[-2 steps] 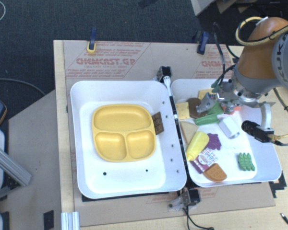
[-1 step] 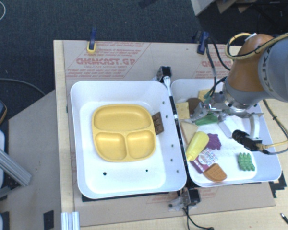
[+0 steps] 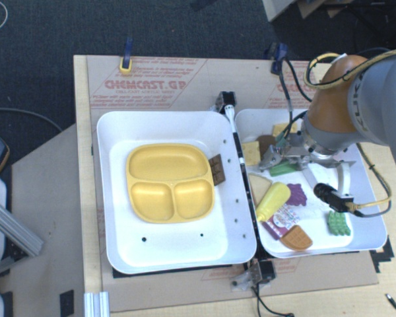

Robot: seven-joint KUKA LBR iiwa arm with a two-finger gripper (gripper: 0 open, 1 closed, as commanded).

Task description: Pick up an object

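Note:
My gripper (image 3: 287,158) hangs low over the back half of the right bin (image 3: 376,233), reaching in from the right. Just under it lies a flat green piece (image 3: 282,170). In front of that are a yellow squeeze bottle (image 3: 271,201) lying on its side, a purple toy (image 3: 296,194), a small printed packet (image 3: 283,220) and an orange-brown bread slice (image 3: 296,238). A green knobbly block (image 3: 338,222) sits near the bin's right front. A pale yellow wedge (image 3: 251,153) and a brown piece (image 3: 267,142) lie at the back left of this bin.
The left bin (image 3: 112,177) holds a yellow divided plate (image 3: 170,181) with a small brown block (image 3: 218,170) at its right edge. The two bins meet along a ridge (image 3: 241,177). Brown cardboard (image 3: 152,78) lies under both bins.

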